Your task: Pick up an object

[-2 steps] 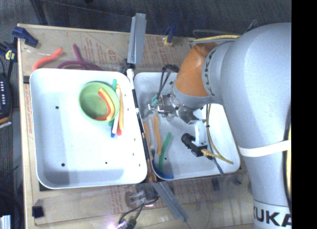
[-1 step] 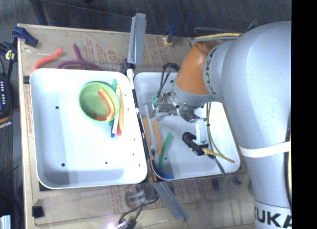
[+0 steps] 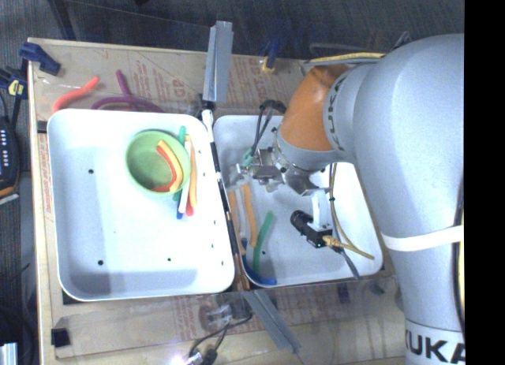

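One grey arm bends in from the right, its orange band above the wrist, which points down into the right bin. The gripper hangs over the bin's left part; I cannot tell its opening or whether it has anything. Just below lie an orange stick and a green stick.

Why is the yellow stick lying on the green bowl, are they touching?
Touching. The camera view shows the yellow stick crossing over the green bowl's right rim, lying right on it with other sticks.
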Tool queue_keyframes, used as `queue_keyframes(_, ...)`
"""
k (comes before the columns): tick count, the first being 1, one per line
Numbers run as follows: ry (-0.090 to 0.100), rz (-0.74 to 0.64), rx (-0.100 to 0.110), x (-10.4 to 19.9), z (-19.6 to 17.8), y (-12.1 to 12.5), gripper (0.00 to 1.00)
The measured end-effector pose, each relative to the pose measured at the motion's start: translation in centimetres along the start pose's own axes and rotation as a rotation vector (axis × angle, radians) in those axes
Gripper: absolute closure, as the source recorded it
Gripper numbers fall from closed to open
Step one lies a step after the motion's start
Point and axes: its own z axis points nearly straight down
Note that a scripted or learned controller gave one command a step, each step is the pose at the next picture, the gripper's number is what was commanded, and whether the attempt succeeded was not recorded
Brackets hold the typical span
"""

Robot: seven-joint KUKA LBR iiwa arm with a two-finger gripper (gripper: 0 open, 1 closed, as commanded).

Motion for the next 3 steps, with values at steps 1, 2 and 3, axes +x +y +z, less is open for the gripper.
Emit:
queue_keyframes(1,0.0,-0.002,0.001,0.0,-0.9,0.0,1.0)
queue_keyframes(2,0.0,-0.002,0.001,0.0,-0.9,0.0,0.0)
queue_keyframes(3,-0.008,0.016,-0.007,0.0,0.9,-2.6,0.0)
